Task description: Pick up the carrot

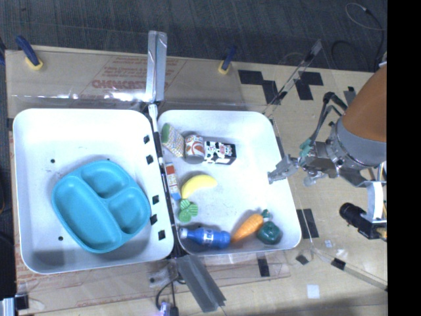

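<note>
The carrot is orange with a green top and lies in the right bin, near its front right corner. It rests between a blue bottle on its left and a dark green vegetable on its right. My gripper hangs over the right rim of that bin, above and to the right of the carrot and well apart from it. Nothing shows in the gripper.
The right bin also holds a yellow banana-like fruit, a small green piece, and a cow-print carton with a can near the back. A blue divided plate lies in the left bin.
</note>
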`<state>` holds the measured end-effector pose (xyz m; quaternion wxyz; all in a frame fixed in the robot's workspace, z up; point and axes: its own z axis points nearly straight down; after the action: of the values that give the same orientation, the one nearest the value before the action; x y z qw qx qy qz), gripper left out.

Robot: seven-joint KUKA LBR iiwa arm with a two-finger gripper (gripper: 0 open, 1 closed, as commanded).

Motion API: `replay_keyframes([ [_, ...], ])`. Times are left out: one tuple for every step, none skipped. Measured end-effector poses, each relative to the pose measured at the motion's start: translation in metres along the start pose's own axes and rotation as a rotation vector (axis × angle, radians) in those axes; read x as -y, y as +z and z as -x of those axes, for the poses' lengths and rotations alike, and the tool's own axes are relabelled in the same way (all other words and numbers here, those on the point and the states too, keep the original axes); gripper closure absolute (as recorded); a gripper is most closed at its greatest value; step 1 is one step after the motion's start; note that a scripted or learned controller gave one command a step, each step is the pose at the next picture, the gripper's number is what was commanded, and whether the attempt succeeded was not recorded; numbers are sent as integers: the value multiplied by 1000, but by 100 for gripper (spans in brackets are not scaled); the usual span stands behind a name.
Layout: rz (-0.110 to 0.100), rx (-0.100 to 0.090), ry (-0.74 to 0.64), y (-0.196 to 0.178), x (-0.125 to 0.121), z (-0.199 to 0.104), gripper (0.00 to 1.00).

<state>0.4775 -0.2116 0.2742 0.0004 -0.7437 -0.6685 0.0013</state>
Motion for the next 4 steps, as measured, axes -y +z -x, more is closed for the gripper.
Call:
replay_keyframes([
  [-5,-3,-145,126,2,-6,0],
  [-2,-3,-212,185,1,-2,0],
  [1,-1,-386,3,1,-16,0],
  [-3,-5,-522,154,1,-1,0],
])
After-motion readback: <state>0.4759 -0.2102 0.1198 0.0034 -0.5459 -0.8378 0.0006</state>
